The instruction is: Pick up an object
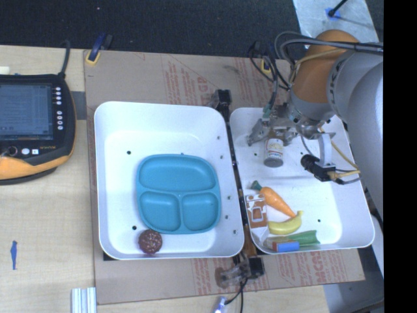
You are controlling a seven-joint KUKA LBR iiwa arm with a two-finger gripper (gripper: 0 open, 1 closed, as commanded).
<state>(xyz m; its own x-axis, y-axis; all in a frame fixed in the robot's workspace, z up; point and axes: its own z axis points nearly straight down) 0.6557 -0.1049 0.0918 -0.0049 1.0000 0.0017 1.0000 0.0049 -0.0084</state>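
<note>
The surface carries a cardboard sheet with two white bins side by side. The left bin holds a blue divided tray and a small dark ball. The right bin holds a carrot, a banana and a small bottle. The gripper sits at the bin's far end. The bottle lies just beside it on the near side, long axis pointing toward the gripper. Whether its fingers are spread or pressed together cannot be told.

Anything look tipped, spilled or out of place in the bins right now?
Nothing spilled or damaged. The blue three-compartment plastic tray lies flat in the left white bin, a dark reddish ball beside its lower corner. In the right white bin, the toy carrot, banana and green piece crowd the lower edge.
</note>
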